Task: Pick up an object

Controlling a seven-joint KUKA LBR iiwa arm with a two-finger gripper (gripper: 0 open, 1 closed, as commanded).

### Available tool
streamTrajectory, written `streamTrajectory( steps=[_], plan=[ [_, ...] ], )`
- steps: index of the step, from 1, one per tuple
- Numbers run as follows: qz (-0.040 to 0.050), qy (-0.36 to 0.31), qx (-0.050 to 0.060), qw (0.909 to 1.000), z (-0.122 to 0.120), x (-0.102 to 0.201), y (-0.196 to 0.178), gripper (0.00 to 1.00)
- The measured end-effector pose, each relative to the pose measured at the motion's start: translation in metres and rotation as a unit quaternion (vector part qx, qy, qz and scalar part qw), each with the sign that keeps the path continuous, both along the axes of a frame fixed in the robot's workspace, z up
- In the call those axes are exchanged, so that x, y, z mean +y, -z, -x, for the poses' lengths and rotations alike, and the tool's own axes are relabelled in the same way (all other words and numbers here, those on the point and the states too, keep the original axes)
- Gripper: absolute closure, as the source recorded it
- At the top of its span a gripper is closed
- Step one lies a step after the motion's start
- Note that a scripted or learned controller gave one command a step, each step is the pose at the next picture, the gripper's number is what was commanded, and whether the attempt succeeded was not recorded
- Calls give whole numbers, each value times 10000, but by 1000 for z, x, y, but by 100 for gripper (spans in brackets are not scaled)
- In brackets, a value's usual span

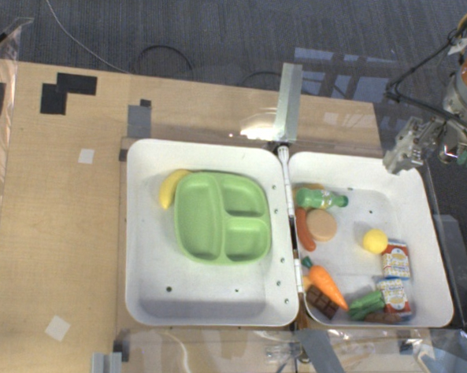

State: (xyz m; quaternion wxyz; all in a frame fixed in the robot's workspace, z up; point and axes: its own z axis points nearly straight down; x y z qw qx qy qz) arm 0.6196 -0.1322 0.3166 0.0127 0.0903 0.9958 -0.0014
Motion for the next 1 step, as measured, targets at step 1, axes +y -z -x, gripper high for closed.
streamTrajectory(
  steps=[1],
  plan=[
    [-18,-7,64,10000,1,2,7,0]
  ],
)
